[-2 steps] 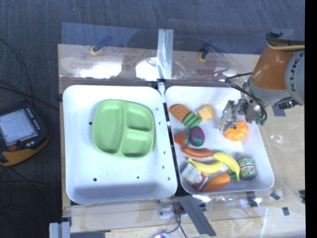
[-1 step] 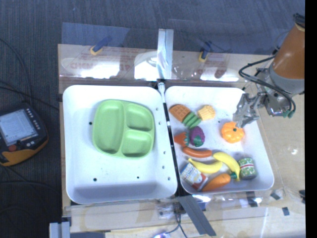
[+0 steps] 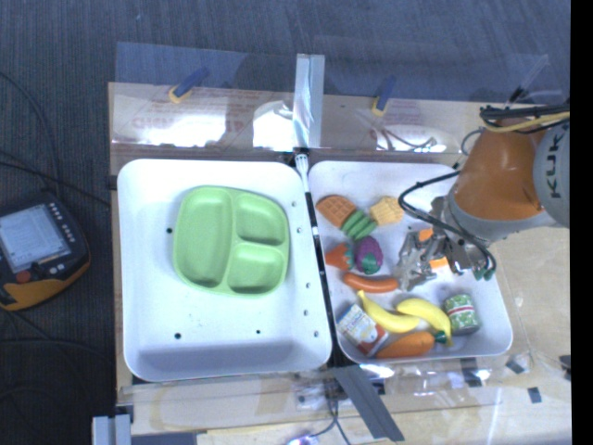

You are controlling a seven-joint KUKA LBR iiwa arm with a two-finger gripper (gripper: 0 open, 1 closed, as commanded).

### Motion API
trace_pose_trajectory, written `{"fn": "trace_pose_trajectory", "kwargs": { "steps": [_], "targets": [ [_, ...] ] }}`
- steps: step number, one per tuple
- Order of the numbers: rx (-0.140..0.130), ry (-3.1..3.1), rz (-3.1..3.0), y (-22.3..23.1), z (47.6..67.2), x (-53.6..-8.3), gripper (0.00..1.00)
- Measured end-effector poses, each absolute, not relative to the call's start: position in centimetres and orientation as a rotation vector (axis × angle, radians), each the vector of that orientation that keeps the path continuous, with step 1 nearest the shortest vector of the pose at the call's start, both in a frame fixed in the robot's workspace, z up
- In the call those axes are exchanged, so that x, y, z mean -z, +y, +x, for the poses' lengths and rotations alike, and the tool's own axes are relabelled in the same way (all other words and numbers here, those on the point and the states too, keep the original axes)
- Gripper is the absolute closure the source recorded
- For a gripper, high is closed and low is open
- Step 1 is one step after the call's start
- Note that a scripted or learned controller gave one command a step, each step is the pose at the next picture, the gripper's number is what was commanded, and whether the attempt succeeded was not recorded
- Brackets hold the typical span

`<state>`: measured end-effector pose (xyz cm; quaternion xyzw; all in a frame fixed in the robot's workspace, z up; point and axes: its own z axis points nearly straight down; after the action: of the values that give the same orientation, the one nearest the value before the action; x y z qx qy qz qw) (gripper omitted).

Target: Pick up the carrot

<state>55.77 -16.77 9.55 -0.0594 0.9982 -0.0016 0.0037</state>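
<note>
The carrot (image 3: 406,346) is an orange tapered piece lying along the front wall of the right bin (image 3: 491,339), just below the yellow banana (image 3: 408,315). My gripper (image 3: 418,267) hangs low over the middle right of that bin, under the orange wrist band (image 3: 496,182), roughly a hand's width behind the carrot and apart from it. A small orange bit (image 3: 436,263) shows right beside the gripper; I cannot tell what it is or whether it is held.
The right bin also holds a purple eggplant (image 3: 368,253), a red sausage (image 3: 371,282), a waffle-like piece (image 3: 387,211), a green can (image 3: 460,312) and a small packet (image 3: 355,325). A green divided plate (image 3: 230,239) lies in the left bin (image 3: 148,341).
</note>
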Motion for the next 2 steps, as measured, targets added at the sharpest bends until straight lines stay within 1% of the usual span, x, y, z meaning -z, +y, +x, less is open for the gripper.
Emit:
{"fn": "trace_pose_trajectory", "kwargs": {
  "steps": [1,2],
  "targets": [
    [0.000,3.131,0.153,-11.1,56.7,-16.7,1.00],
    [0.000,3.139,-0.049,-7.2,54.5,-18.5,1.00]
  ]
}}
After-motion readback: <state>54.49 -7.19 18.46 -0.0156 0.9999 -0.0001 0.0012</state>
